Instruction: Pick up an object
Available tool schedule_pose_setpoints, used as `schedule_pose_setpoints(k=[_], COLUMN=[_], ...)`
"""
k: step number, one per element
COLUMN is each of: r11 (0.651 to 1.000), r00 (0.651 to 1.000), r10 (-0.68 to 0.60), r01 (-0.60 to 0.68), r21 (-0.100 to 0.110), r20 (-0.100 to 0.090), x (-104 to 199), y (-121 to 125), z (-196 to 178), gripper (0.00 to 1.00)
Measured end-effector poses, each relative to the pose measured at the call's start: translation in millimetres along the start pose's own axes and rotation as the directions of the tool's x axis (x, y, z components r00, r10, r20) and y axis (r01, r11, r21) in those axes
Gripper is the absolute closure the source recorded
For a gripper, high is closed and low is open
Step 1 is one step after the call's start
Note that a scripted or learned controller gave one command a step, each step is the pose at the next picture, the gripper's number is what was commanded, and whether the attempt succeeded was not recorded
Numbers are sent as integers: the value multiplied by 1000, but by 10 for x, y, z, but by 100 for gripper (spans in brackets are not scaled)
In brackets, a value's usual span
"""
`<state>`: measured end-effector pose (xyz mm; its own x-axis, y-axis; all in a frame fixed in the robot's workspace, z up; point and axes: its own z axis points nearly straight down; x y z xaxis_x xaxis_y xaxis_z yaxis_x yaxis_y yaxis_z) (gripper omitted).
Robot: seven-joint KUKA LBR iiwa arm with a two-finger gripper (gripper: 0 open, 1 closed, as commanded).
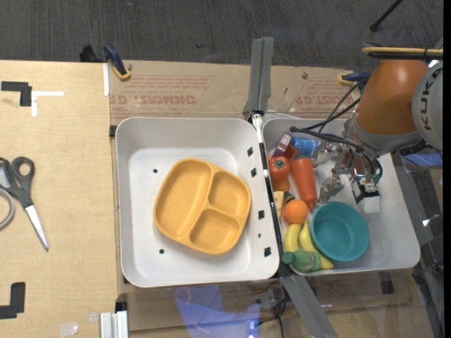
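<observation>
The left bin (134, 210) carries just a yellow plate (203, 205), well left of the hand (345, 171). The hand hangs low over the right bin (402, 210), grip unclear; a teal bowl (340, 231) just below, carrot (304, 178) beside.

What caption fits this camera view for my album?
Robot gripper hovers over toy food beside a teal bowl in the right bin; a yellow plate sits in the left bin.
</observation>
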<state>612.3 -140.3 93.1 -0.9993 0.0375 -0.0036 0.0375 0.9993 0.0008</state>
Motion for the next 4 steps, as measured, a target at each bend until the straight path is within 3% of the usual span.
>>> schedule_pose_setpoints(k=[1, 3, 4], r11=[1000, 998, 998], r00=[1000, 998, 998], r10=[-21, 66, 63], r01=[21, -66, -63], r21=[2, 0, 3], r20=[3, -1, 3], x=[-55, -4, -16], y=[-815, 316, 309], z=[-16, 4, -98], gripper=[0, 0, 100])
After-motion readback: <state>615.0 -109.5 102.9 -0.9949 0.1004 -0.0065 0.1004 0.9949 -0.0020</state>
